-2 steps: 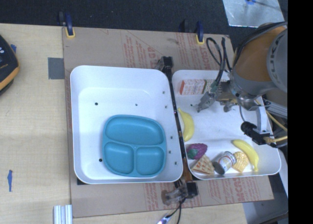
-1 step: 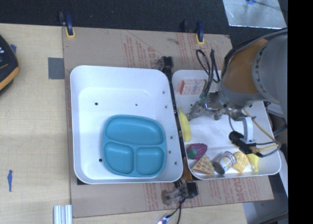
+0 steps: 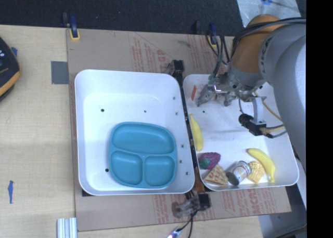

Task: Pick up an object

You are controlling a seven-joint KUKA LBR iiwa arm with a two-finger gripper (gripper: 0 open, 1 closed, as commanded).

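Brown cardboard [image 3: 130,50] is covering the wooden bench, carrying two white bins side by side. Left bin [image 3: 130,83] is holding a blue divided plate [image 3: 142,154] at lower centre. Right bin [image 3: 229,122] is keeping its objects along the lower edge: a yellow banana [image 3: 263,163], a can [image 3: 239,172], a sandwich wedge [image 3: 216,175] and purple grapes [image 3: 209,159]. At upper right, the gripper [image 3: 214,96] is hovering with fingers spread apart, gripping nothing.

Even overhead light, soft shadows, slightly soft focus, mild grain.
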